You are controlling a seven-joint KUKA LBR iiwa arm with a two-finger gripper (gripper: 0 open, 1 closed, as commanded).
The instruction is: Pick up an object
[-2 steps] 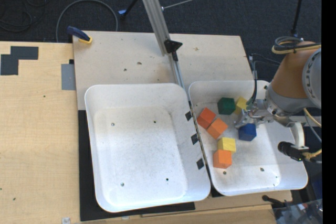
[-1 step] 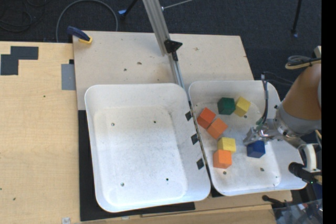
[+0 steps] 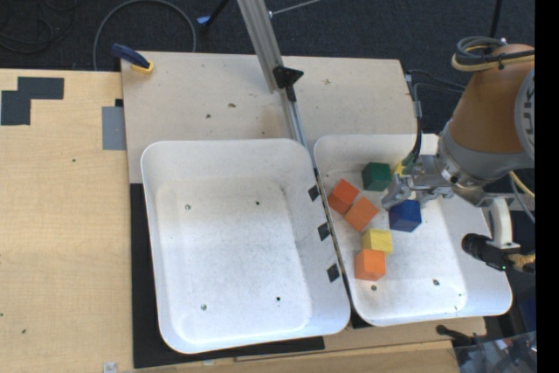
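Counter [image 3: 218, 92]: carries two bins side by side.
Left bin [image 3: 175, 170]: just beside the right bin.
Right bin [image 3: 437, 293]: six blocks [image 3: 367, 214] clustered in its left half.
Pincer [image 3: 409, 190]: over the cluster's right edge.
Arm [image 3: 489, 127]: enters from right.

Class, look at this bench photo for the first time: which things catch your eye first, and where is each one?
The cluster of coloured blocks in the right bin stands out: green block, blue block, yellow block and three orange ones. The arm's tool hangs just above them, by the blue block. A slanted metal rail crosses the bench behind.
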